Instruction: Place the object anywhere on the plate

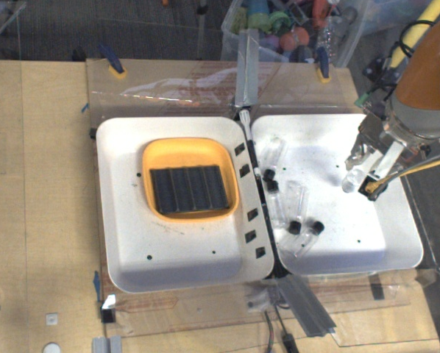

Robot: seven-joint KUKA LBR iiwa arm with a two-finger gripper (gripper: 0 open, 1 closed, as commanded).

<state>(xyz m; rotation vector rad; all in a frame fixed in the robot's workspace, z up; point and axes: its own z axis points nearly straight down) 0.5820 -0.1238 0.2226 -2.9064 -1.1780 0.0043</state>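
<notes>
Light wooden desk [36,197] carries two shallow white bins. Left bin [124,256]: orange rounded-square plate [155,154] with dark ribbed rectangular insert [189,188]. Right bin [367,248]: three clear plastic tubes with black caps, near divider [275,164], [297,208], [308,235]. Gripper [361,176] hovers over right bin's right part; fingers narrow, clear tube [350,181] between them, clear of plate. No legible writing.

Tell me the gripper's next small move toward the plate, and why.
Probably lift a little, then travel left across the divider. The gripper is over the right bin with what looks like a clear vial between its fingers, though that is hard to confirm. The yellow plate sits in the left bin, already carrying a dark ridged block.
</notes>
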